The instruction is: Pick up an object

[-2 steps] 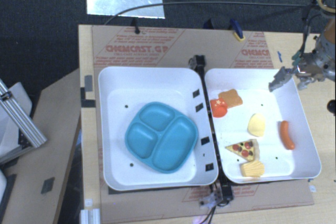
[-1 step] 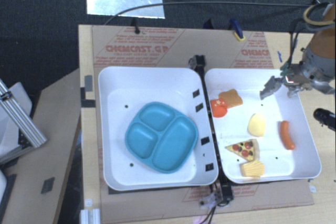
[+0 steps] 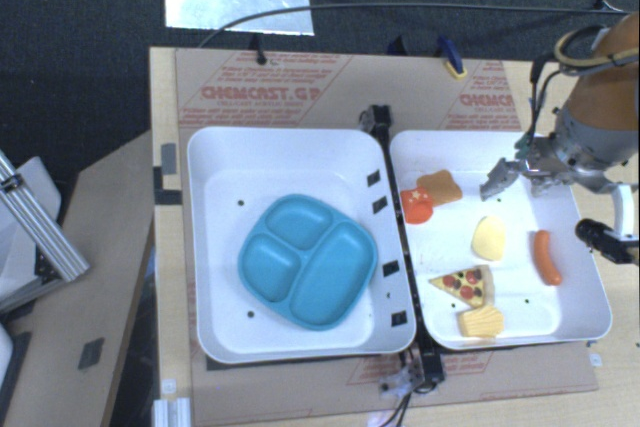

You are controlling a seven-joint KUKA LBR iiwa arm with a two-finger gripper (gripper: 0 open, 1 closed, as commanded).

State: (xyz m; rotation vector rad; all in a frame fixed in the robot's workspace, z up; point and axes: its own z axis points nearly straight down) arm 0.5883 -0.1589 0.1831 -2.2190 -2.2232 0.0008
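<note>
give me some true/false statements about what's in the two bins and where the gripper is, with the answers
1. The blue divided plate lies in the left bin. True.
2. The pizza slice lies in the left bin. False: it lies in the right bin, beside the yellow wedge.
3. The gripper is above the right bin. True.
4. The gripper holds the sausage. False: the sausage lies apart from it on the bin floor.
5. The tomato touches the blue plate. False: it lies next to the toast piece.
</note>
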